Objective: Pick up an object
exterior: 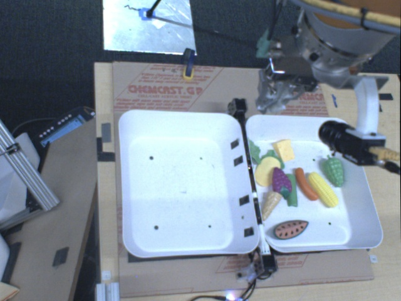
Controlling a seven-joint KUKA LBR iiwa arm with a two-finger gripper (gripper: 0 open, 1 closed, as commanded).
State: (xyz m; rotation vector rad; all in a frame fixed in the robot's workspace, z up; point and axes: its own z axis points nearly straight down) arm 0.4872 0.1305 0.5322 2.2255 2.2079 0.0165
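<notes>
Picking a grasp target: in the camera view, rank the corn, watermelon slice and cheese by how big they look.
Largest: the corn and the watermelon slice. They look about alike in length, so I won't rank one over the other.
Smallest: the cheese, clearly more compact than both.
All three lie in the right bin.

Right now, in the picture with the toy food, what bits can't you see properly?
Arm: cut off by the camera view's top and right edges.
Gripper: blurred, so its shape is unclear.
Green toy: partly hidden under the purple toy.
Leafy green toy: partly behind the pale yellow round toy.
</notes>
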